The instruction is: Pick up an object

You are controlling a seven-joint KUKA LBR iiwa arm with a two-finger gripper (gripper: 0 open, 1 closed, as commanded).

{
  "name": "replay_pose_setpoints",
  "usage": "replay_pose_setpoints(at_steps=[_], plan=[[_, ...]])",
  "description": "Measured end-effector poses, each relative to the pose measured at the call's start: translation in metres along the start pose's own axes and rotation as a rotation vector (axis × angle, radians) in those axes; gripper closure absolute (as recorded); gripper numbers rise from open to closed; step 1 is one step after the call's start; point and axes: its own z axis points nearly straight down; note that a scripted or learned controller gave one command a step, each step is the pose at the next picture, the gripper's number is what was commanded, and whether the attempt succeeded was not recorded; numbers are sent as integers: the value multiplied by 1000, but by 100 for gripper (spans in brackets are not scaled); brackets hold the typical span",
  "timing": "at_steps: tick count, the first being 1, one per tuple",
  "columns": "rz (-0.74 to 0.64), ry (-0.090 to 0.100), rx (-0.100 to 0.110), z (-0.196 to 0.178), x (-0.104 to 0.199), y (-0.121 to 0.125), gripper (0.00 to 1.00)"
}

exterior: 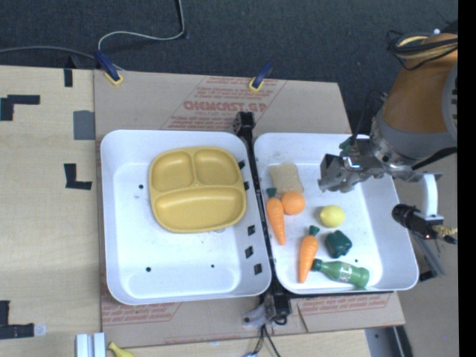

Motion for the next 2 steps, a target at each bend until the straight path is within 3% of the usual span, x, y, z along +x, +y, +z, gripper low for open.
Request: replay_pose_setpoints(at_steps=[1, 2], plan=[[-1, 1, 1, -15, 36, -55, 100], [0, 1, 1, -9, 24, -35, 100]])
